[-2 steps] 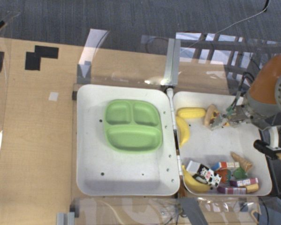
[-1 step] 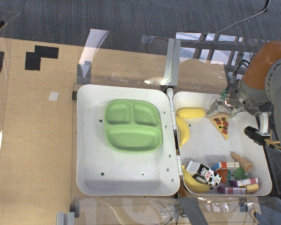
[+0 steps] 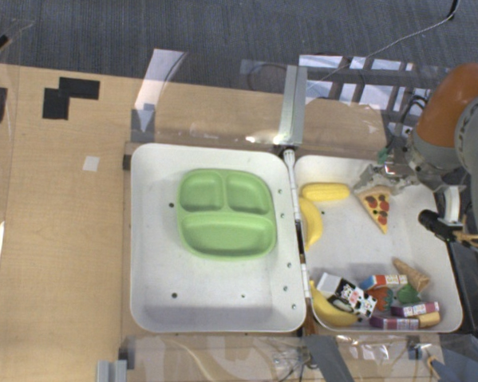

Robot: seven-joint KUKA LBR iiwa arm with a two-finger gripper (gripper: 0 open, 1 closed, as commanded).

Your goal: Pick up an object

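The toy pizza slice (image 3: 376, 208) lies flat in the far part of the right bin (image 3: 451, 261), its crust toward the far wall and its tip pointing near, and the gripper (image 3: 386, 175) hangs just over its crust end. By the look of it the slice is a light, stiff plastic wedge, thin and fairly slick, so a hold across the thicker crust edge seems surer than one at the narrow tip. Whether the fingers are spread or pressed together I cannot tell; nothing shows between them. Just left of the slice lie two bananas (image 3: 318, 200) against the wall between the bins. In the near right corner sits a heap of small toys, among them a third banana (image 3: 329, 309) and an ice-cream cone (image 3: 411, 275). The left bin (image 3: 153, 222) holds a green divided plate (image 3: 226, 213), and both bins rest on the wooden desk (image 3: 52, 240).
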